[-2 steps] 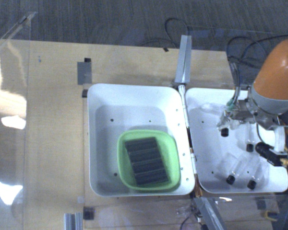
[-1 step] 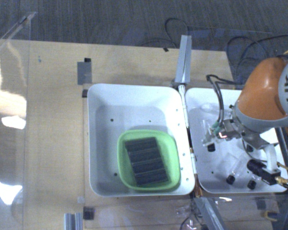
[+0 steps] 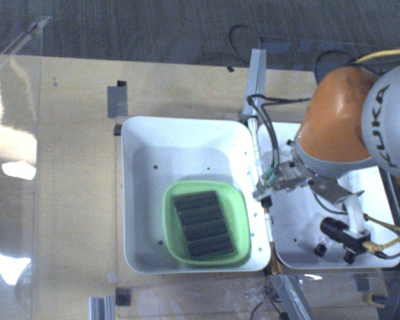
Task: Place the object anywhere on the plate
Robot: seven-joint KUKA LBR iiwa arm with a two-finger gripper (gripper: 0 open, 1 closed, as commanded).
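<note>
Lying flat on the plate [image 3: 170, 204] in the left bin [image 3: 139, 179], the ribbed block [image 3: 201, 224] looks stiff and light; best gripped across its narrow width. Gripper [image 3: 269, 187] hangs well apart, opening can't be told.

Green plate [image 3: 200, 187] blocks left bin's [image 3: 180, 155] lower half; upper half open.

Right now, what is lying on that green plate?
A dark ribbed block lies on the green plate, in the left bin. It covers the plate's middle.
</note>
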